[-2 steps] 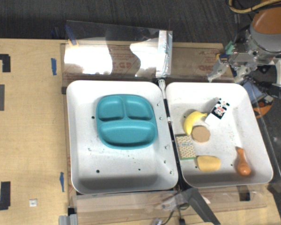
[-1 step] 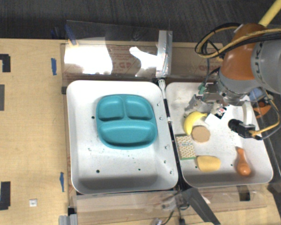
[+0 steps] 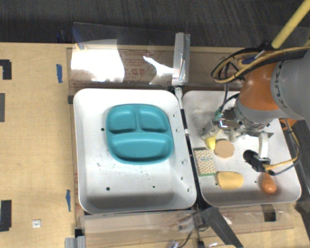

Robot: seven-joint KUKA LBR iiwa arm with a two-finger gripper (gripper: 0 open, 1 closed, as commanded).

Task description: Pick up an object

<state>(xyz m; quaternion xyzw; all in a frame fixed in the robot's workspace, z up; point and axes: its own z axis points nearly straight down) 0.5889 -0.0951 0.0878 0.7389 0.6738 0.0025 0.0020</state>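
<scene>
Hovering in the right bin (image 3: 206,105), pincer (image 3: 228,134) finger state unclear, tan round object (image 3: 225,149) just below.

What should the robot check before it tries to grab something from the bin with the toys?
1. Things to pick are in the right bin: ok. A round tan piece, a yellow lump and a small orange thing lie there.
2. Tool is over the right bin: ok.
3. Tool is holding nothing: cannot tell.
4. Target lies apart from its neighbours: not ok for the round tan piece, which touches a yellow bit.
5. Teal tray sits out of the way in the left bin: ok.
</scene>
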